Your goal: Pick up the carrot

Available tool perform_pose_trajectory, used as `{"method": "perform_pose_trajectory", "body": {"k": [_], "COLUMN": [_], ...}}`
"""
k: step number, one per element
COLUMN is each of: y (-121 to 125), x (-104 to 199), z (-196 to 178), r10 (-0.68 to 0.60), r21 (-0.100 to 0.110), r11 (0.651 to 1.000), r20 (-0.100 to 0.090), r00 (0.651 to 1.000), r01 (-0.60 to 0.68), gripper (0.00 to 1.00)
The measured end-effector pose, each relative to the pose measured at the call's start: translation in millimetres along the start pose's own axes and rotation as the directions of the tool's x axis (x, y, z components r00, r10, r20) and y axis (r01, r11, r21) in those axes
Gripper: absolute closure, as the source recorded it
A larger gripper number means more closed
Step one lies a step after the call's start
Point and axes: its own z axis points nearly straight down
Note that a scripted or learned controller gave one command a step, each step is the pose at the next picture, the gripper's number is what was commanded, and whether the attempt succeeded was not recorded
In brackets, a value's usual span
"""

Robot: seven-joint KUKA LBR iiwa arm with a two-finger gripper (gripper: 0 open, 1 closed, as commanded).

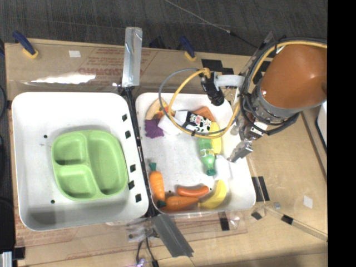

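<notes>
Two shallow white bins sit side by side on the bench (311, 204). The left bin (28, 115) holds a green divided plate (89, 164) with three compartments, lying flat toward the lower middle of that bin.

The right bin (242, 188) holds the toy food. The carrot (157, 184) lies at the bin's lower left corner, close against the left wall, its green top pointing toward the upper part of the frame and its orange body running down toward the bottom edge. Just beside its lower end lies a second orange piece (179, 203) along the bottom wall, and just above that a red-orange sausage-like piece (192, 191). A yellow banana (216, 195) curves at the lower right of the bin, touching the right end of those pieces. Near the middle right, a green bottle-like item (207, 159) lies next to a yellow piece (216, 143). At the upper left of the bin there is a purple item (152, 128), and a black-and-white patterned item (198, 121) lies near the upper middle.

The arm (292, 77) comes in from the right of the frame, its orange band large at the upper right. A yellow cable (177, 96) loops over the upper part of the right bin. The hand (240, 151) hangs over the bin's right edge, well apart from the carrot; whether it is apart or together cannot be told. Nothing is seen held in it.
</notes>
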Motion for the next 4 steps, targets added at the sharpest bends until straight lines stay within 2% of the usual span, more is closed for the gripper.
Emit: {"method": "perform_pose_trajectory", "body": {"k": [1, 2, 3, 4], "y": [-18.9, -76.3, -76.5, -79.1], "x": [-46.3, -97.8, -100.2, -102.3], "z": [112.4, 122.8, 126.8, 119.0], "r10": [-0.025, 0.002, -0.24, -0.246], "r21": [-0.005, -0.009, -0.002, 0.0], "r11": [1.0, 1.0, 0.971, 0.969], "r20": [0.005, -0.019, -0.008, -0.002], "r00": [1.0, 1.0, 0.971, 0.969], "r01": [0.025, -0.002, 0.24, 0.246], "gripper": [0.0, 0.0, 0.0, 1.0]}}
